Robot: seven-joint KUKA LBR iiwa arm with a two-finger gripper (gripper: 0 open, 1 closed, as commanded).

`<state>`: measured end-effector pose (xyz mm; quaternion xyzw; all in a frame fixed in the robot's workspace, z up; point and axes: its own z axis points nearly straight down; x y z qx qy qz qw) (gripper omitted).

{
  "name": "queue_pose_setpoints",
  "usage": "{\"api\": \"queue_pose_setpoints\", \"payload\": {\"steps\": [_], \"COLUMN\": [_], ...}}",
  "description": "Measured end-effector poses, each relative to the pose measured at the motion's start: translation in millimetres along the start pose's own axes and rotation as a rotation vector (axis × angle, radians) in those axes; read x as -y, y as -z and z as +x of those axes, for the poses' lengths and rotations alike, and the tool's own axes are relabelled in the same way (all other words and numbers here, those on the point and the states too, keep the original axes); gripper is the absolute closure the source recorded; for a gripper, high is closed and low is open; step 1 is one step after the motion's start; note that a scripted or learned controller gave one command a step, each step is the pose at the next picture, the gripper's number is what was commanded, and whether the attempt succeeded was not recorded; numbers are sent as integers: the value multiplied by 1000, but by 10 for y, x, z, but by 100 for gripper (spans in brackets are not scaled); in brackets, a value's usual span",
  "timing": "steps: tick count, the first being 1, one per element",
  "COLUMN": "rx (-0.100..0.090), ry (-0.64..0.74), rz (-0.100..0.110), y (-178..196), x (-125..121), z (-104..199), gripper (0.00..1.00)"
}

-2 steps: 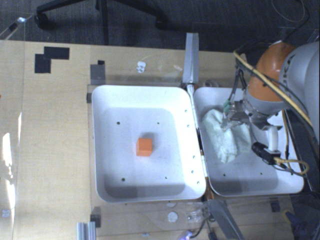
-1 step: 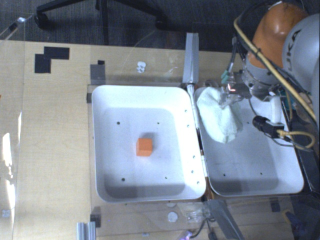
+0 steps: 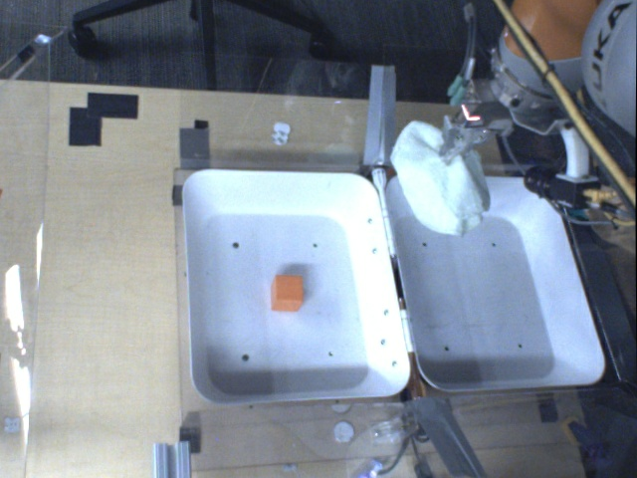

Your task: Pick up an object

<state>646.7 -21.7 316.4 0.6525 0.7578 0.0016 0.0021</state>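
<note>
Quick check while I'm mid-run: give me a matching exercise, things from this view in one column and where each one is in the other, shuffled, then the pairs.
Things:
1. orange cube
2. white cloth
3. gripper
4. black tape shape

Places:
A. on the wooden bench, upper left
B. on the floor of the left bin
C. hanging over the top of the right bin
D. at the cloth's upper edge

Pairs: 1-B, 2-C, 3-D, 4-A
</note>
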Motion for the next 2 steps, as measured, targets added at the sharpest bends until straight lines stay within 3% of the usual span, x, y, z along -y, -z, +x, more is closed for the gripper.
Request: {"api": "queue_pose_setpoints", "payload": {"steps": [1, 2], "rx": [1, -1], "ry": [88, 107], "rz": [0, 6], "y": [475, -861], "x": [440, 396], "z": [-318, -563], "gripper": [100, 100]}}
